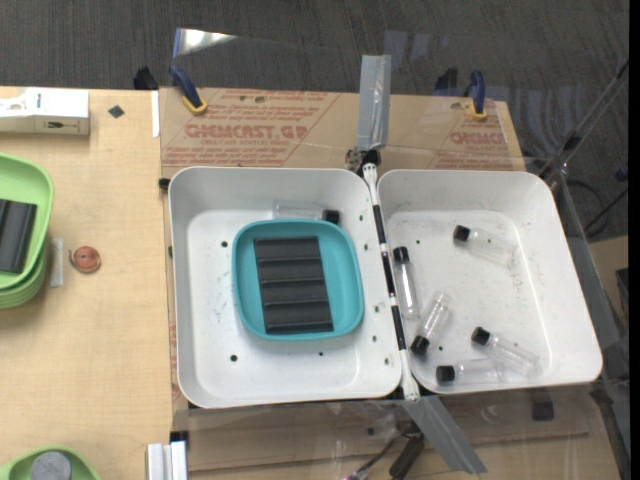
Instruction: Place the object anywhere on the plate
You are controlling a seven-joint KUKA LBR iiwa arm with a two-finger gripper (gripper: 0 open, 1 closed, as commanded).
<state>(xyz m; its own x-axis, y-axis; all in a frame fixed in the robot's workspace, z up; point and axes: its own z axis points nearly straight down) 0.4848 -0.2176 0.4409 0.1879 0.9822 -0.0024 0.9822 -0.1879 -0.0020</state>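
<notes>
Five clear tubes with black caps lie loose in the right bin (540, 218). One tube (478, 243) lies near the back. A second (403, 278) runs along the divider between the bins. A third (431, 326) lies tilted near the middle. A fourth (503, 347) and a fifth (468, 372) lie toward the front wall. A sixth tube (303, 213) lies in the left bin (200, 368), just behind the plate.

The teal plate (347, 268) sits in the middle of the left bin and carries a dark ribbed insert (293, 285) (four ridges across).

Behind the bins lies a brown sheet (250, 128) printed "CHEMCAST GP" in red, held by two blue clamps (186, 88). At the far left, a green tray (30, 193) sits on the wooden bench (100, 368).
</notes>
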